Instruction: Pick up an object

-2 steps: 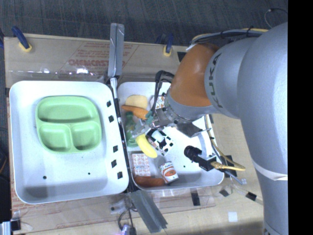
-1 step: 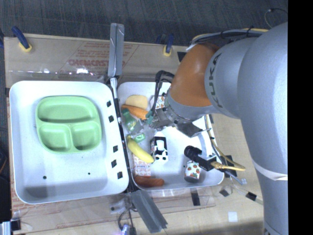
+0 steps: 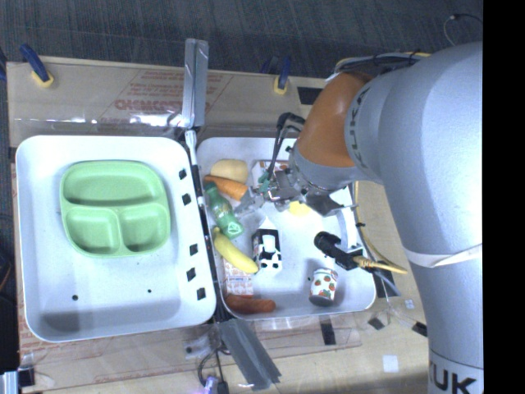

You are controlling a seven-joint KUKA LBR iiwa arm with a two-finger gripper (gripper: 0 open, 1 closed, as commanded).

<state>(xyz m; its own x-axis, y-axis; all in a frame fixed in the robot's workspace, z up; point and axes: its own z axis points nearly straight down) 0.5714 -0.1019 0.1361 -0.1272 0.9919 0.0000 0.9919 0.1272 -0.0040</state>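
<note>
Dark ribbed flooring [image 3: 98, 6] fills the far side of the camera view. Below it lies the pale brown surface [image 3: 107, 89], printed with faint red lettering and pinned by a blue clamp [image 3: 37, 66] at its far left corner and a second blue clamp [image 3: 283, 76] near the middle. Two shallow white bins sit side by side on it, with a grey metal strip [image 3: 195, 76] sticking out along the seam between them.

The left bin [image 3: 49, 302] carries a green divided plate [image 3: 115, 206]. The right bin [image 3: 291, 279] is crowded. A pale yellow round piece [image 3: 230, 169] sits at its far left with a carrot [image 3: 231, 189] just beside it. A green bottle [image 3: 223, 216] lies along the left wall, and a banana [image 3: 235, 255] lies further toward the near side. A black-and-white cow toy [image 3: 267, 249] stands in the middle, a spotted cup [image 3: 324, 286] at the near right, and a sausage [image 3: 250, 304] against the near wall.

The grey arm [image 3: 426, 162] reaches in from the right, its orange band [image 3: 324, 130] above the far side of that bin. The hand [image 3: 269, 191] hangs low in the right bin, close to the carrot and the green bottle — whether it is wide or narrow I cannot tell from where I stand.
</note>
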